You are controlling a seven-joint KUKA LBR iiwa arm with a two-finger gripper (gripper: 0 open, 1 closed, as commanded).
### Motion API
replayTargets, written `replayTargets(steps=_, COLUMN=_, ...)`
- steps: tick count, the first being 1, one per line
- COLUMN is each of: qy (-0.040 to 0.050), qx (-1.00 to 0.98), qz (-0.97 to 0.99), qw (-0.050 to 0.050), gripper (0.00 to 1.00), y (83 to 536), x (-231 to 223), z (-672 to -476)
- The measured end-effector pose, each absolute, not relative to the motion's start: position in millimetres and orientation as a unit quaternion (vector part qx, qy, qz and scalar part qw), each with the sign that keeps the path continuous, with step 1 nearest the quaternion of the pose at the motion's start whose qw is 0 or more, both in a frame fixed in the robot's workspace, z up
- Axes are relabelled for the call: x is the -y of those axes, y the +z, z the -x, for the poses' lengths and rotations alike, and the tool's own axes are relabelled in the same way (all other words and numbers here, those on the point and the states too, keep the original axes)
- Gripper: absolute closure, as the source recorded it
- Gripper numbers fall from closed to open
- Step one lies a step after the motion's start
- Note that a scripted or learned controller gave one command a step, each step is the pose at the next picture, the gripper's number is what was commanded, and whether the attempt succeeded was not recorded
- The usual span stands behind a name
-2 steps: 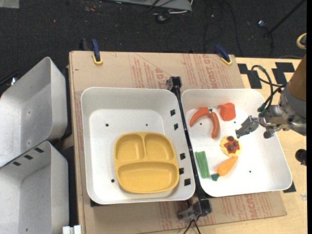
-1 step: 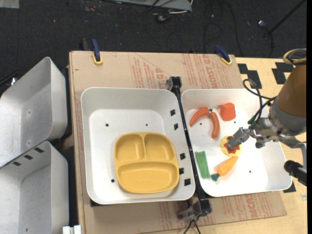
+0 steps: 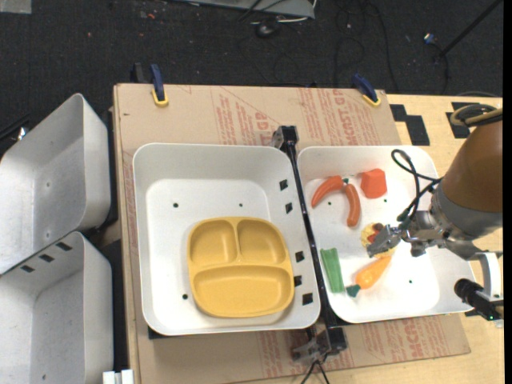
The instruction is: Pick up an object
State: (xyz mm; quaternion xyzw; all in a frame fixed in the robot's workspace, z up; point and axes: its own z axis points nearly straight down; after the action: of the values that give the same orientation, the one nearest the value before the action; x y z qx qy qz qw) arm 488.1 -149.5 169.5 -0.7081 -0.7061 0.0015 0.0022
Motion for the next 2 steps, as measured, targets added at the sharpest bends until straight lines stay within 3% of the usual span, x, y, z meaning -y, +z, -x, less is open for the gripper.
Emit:
replayTargets(steps=1, qy=0.0017, qx=0.706, qz=0.708, qw=0.003, gripper=0.0, y=110, x=152, z=-478.5)
replayTargets(steps=2, qy=-0.0001, qx=0.706, qz=0.708, qw=0.0, gripper=1.0, y=123, x=152, z=-480.7)
